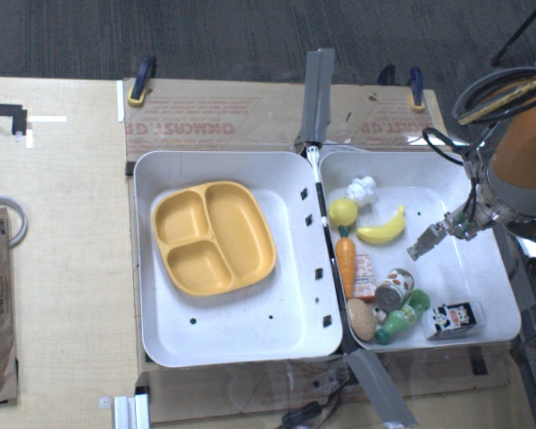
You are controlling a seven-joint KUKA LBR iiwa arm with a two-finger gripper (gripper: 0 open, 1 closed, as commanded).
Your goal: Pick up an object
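The tool (422,245) hangs over the right bin (496,266), carrying nothing (whether it is parted or closed I cannot tell). Just beside it lies the banana (381,229), with the lemon (343,212), carrot (345,266) and can (393,289) beyond. No object is picked yet, so the whole grasp is left.

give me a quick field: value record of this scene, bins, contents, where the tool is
left bin: yellow divided plate
right bin: lemon, banana, carrot, can, green bottle, small black and white carton, white object near the back
arm: reaches in from the right
tool: over the right bin, right of the banana, nothing seen between its tips
task status: no object picked up yet
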